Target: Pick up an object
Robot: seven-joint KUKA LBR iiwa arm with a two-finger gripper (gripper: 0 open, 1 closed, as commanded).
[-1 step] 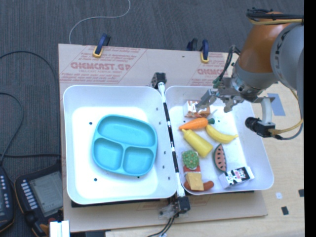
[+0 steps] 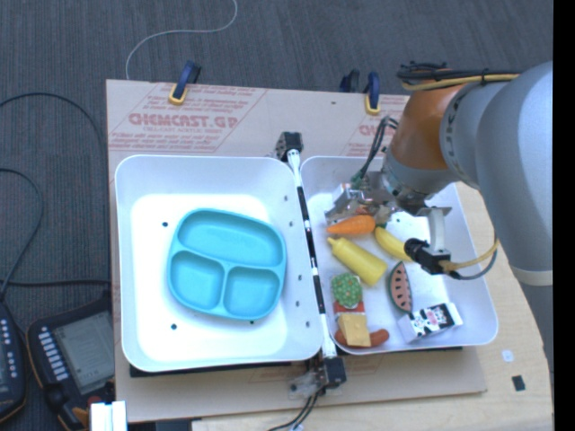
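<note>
My gripper (image 2: 350,206) is low in the right bin (image 2: 476,268), at its upper left part. It sits right over the top edge of an orange carrot (image 2: 351,227), which lies on the bin floor just below it. Whether they touch is unclear. Below the carrot lies a yellow bottle (image 2: 358,257), with a banana (image 2: 392,242) to its right. Nothing is seen lifted off the bin floor.
A watermelon slice (image 2: 400,287), a milk carton (image 2: 429,321), a green round piece (image 2: 347,288), a yellow block (image 2: 354,329) and a sausage (image 2: 378,337) fill the lower right bin. The left bin (image 2: 135,241) holds a blue divided tray (image 2: 226,263).
</note>
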